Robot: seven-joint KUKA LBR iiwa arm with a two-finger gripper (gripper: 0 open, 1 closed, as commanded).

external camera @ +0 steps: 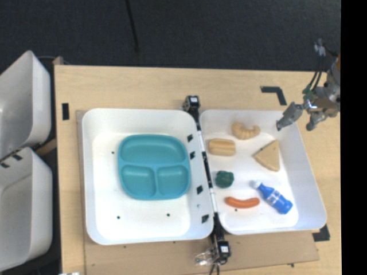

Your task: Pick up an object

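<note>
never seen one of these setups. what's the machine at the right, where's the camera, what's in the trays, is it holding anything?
One camera looks down at a slant on a bench with two white bins. The gripper of a robot arm reaches in from the right, fingers spread, holding nothing, above the right bin's upper right rim. That bin holds a croissant, a bread roll, a tan wedge, a green lump, a sausage and a blue bottle. The left bin holds a teal divided plate.

A light wooden bench (143,87) stands on dark carpeted floor (172,22); two white containers (23,148) sit at its left edge.
</note>
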